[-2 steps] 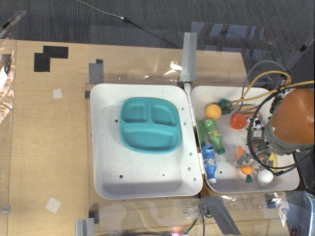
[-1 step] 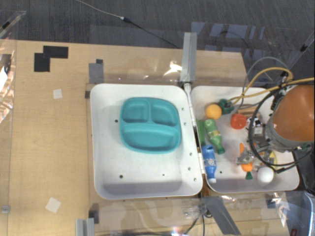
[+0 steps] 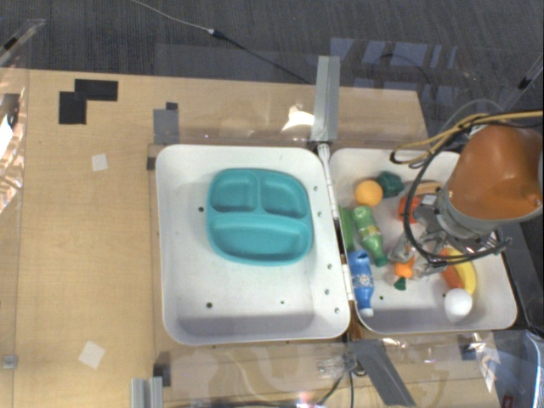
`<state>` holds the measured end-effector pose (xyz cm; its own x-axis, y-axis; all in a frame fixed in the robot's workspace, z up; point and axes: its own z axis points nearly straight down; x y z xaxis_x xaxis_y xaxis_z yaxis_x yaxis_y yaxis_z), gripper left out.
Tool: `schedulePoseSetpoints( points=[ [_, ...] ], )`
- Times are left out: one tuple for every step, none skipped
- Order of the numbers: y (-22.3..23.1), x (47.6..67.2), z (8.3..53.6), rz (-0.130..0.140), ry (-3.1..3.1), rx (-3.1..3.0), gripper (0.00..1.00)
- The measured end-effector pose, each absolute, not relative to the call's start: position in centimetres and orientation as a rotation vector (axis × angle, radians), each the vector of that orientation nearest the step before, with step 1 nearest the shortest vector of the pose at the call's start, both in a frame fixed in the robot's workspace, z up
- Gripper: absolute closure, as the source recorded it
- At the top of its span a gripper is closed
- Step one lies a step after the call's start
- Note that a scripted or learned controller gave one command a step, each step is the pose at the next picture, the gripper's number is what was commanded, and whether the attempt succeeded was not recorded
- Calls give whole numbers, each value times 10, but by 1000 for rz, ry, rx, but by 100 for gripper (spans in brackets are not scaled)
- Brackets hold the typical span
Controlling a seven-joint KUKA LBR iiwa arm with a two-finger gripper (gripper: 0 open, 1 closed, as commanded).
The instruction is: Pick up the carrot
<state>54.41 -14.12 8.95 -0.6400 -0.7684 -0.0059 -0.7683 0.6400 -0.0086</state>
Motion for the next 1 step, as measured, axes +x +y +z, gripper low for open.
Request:
schedulePoseSetpoints(
  points=[
    [-91, 548, 170, -10, 2865, -1251, 100]
  ],
)
